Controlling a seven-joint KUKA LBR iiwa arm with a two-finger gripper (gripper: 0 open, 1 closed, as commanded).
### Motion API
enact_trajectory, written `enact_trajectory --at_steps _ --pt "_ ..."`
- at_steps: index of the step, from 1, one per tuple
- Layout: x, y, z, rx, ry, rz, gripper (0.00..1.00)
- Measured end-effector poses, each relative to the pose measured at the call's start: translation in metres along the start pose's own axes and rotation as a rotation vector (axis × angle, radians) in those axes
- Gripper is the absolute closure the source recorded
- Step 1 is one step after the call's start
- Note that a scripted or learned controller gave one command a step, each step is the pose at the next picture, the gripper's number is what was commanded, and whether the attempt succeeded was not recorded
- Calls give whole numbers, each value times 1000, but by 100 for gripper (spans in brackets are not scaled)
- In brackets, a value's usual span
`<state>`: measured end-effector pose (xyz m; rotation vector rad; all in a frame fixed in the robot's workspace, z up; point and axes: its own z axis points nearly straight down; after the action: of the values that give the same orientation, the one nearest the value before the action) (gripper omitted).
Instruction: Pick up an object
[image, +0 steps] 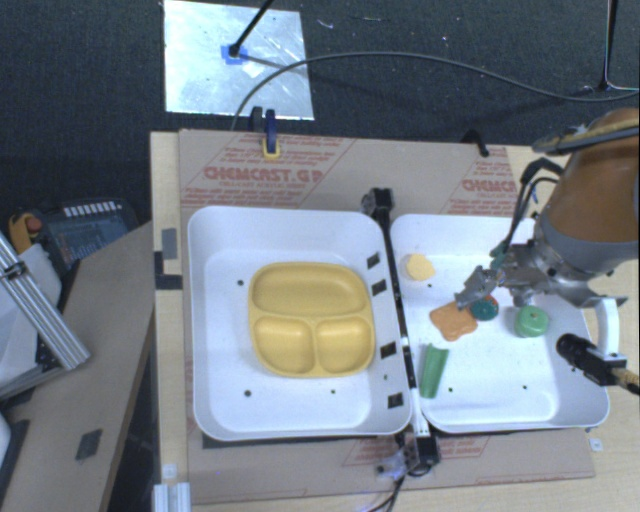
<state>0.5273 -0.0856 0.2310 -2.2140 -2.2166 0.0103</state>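
In the right bin (500, 405) lie several small objects: a pale yellow lump (419, 267), a flat orange piece (452, 322), a teal round piece (487, 310), a green round cap (531, 321) and a long green block (433, 370). My gripper (477, 291) hangs over the middle of this bin, just above the teal piece and the orange piece's upper right corner. I see nothing held in it. The grey and orange arm covers the bin's back right corner.
The left bin (220, 300) holds a yellow divided plate (309, 318). A black divider with clips (392, 300) runs between the bins. A black fitting (590, 360) juts over the right bin's right rim. Cables cross the dark floor behind.
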Motion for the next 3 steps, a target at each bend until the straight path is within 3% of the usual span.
enact_trajectory --at_steps 1,3 --pt "0 2 -6 -12 -1 -2 0" --pt "-3 9 91 -7 -1 1 0"
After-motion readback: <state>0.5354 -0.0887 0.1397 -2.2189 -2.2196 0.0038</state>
